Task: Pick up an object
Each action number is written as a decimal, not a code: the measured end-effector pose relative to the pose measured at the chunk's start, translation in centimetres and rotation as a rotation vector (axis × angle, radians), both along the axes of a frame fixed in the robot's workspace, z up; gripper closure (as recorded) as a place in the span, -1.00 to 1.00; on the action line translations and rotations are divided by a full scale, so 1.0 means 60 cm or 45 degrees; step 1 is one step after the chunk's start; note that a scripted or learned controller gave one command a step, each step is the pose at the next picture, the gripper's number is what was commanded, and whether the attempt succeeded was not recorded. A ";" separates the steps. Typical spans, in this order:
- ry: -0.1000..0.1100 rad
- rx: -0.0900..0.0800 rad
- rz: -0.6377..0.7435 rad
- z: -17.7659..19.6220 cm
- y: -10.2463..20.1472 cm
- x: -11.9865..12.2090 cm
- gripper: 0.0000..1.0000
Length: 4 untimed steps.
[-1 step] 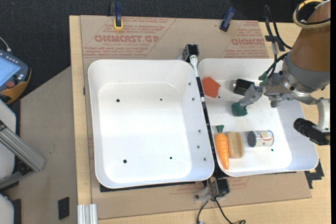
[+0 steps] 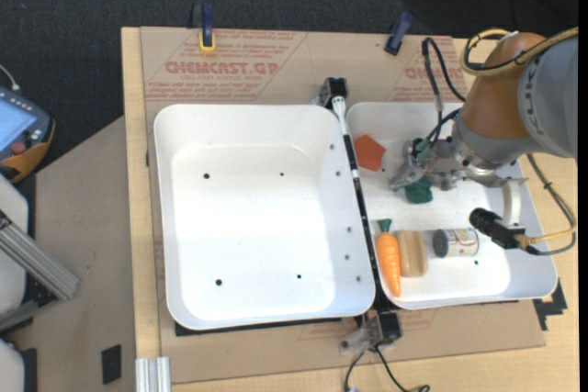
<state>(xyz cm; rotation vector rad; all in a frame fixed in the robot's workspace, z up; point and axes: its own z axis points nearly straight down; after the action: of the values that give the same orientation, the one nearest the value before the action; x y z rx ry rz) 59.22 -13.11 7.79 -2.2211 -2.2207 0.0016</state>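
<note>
The grey arm with its orange band (image 2: 496,96) reaches into the right bin (image 2: 528,275) from the right. My gripper (image 2: 411,176) hangs low over the middle of that bin. A small dark green object (image 2: 421,192) lies right under its tip, partly covered by it. An orange-red block (image 2: 369,151) sits just to the gripper's left. Toward the bin's front lie a carrot (image 2: 389,263), a tan bread-like piece (image 2: 412,253) and a small grey-capped bottle (image 2: 457,242).
The left bin (image 2: 184,128) stands beside the right one, with a black divider rail (image 2: 353,174) between them. A black handle-like part (image 2: 493,229) with cables juts over the right bin's right side. Clamps hold the cardboard base at the back edge.
</note>
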 end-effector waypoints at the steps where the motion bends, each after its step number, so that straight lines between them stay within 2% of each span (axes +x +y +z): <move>1: -0.006 -0.002 -0.001 0.029 0.000 0.001 1.00; 2: 0.006 0.004 -0.002 0.038 0.022 -0.086 1.00; 3: -0.008 0.004 0.010 0.186 0.156 -0.137 1.00; 4: -0.017 0.003 0.011 0.343 0.244 -0.109 1.00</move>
<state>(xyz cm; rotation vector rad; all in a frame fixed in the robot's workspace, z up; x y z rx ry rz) 52.68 1.56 28.38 -2.2170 -2.2355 -0.0164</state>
